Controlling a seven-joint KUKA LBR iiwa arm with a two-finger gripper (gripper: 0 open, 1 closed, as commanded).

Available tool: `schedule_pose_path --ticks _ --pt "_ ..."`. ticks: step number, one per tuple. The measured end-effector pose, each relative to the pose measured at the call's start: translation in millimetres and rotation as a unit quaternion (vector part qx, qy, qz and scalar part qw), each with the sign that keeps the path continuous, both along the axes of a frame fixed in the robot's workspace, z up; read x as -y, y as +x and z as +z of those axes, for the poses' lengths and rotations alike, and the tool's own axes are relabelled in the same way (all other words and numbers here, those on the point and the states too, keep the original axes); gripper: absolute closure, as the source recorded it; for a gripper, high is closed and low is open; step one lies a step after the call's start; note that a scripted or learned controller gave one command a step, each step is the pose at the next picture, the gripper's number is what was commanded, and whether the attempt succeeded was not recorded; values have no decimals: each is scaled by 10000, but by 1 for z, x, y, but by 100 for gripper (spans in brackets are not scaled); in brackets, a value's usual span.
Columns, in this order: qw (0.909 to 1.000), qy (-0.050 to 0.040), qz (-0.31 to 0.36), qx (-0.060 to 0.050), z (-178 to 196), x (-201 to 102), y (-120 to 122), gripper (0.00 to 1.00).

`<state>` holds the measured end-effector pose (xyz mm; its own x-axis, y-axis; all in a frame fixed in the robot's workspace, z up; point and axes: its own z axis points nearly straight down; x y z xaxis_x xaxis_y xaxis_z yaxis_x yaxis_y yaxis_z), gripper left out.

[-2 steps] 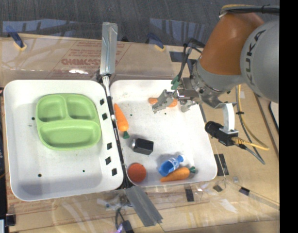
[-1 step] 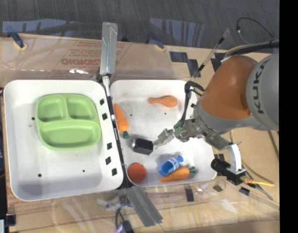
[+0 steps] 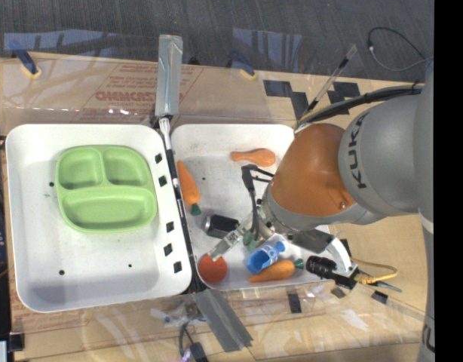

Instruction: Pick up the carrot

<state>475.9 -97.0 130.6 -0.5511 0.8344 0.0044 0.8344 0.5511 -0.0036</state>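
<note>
The carrot (image 3: 188, 183), orange with a small green stub at its near end, lies along the left wall of the right bin (image 3: 216, 138). My gripper (image 3: 246, 236) hangs low over the middle of that bin, below the orange wrist band, to the right of and nearer than the carrot. It is apart from the carrot. A black cylinder (image 3: 220, 223) sits just left of the gripper. The arm's bulk hides the right part of this bin.
An orange drumstick-shaped toy (image 3: 254, 157) lies at the back of the right bin. A red round piece (image 3: 211, 268), a blue piece (image 3: 264, 256) and another long orange piece (image 3: 274, 271) lie at its front edge. A green divided plate (image 3: 105, 187) sits in the left bin (image 3: 35, 277).
</note>
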Motion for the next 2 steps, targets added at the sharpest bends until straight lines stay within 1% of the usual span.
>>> schedule_pose_path --ticks 1,2 --pt "9909 -60 1336 139 -27 13 8 0" --pt "9997 -12 -247 57 -37 5 3 0"
